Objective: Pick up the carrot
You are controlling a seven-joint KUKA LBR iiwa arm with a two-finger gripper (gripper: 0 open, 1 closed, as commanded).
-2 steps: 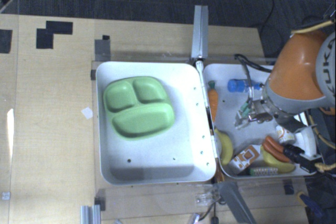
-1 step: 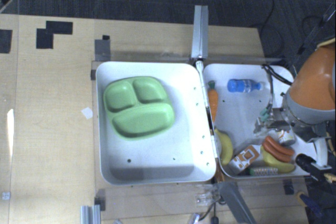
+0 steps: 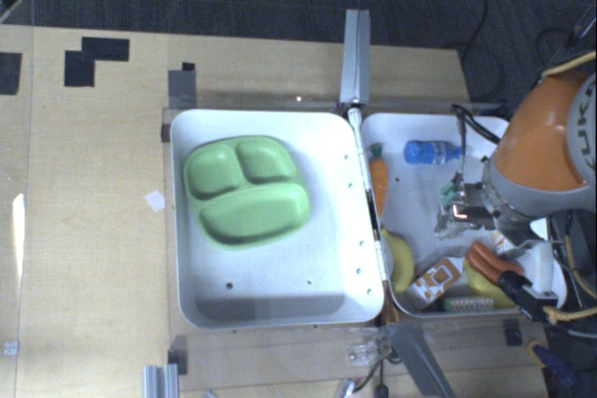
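I see the carrot (image 3: 379, 185) lying along the right bin's (image 3: 424, 121) left wall (green top toward the far side). My tool (image 3: 461, 212) hangs mid-bin, apart from it; I cannot tell its opening.

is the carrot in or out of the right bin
In. The carrot lies flat inside the right bin, along its left wall, apart from the hand.

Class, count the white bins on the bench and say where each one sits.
2. The left bin holds a green divided plate. The right bin beside it holds the carrot against its left wall, a blue bottle and other items; the arm partly hides it.
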